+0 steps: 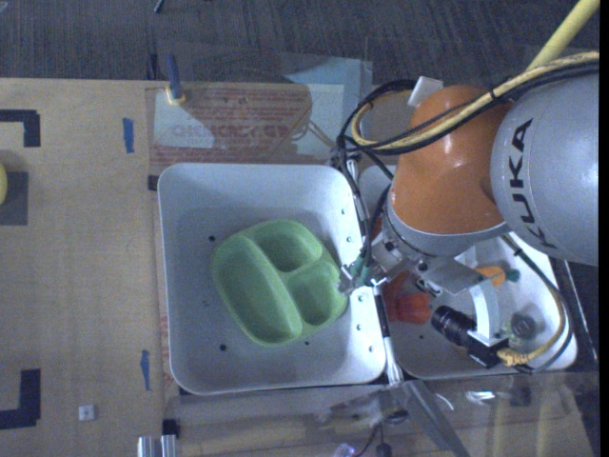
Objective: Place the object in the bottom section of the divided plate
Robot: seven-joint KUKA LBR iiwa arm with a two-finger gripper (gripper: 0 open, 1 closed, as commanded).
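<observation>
Green divided plate [276, 282] lies in the left bin [190, 350]; our pincer [356, 276] hovers at its three o'clock rim, grip unclear.

plate [271, 282]: green plastic by the look, smooth, soft sheen, no pattern
left bin [190, 255]: white plastic, smooth, matt to faintly glossy, a few small dark holes in the floor
right bin [561, 346]: white, smooth like the left one
bench [76, 284]: pale wood or board, matt, fine grain, with blue tape strips
arm [547, 174]: grey metal-looking shell, satin finish
band [447, 165]: orange, glossy, catching highlights
cables [447, 127]: black and yellow rubbery sheaths, smooth
floor [400, 12]: dark carpet, rough weave
</observation>
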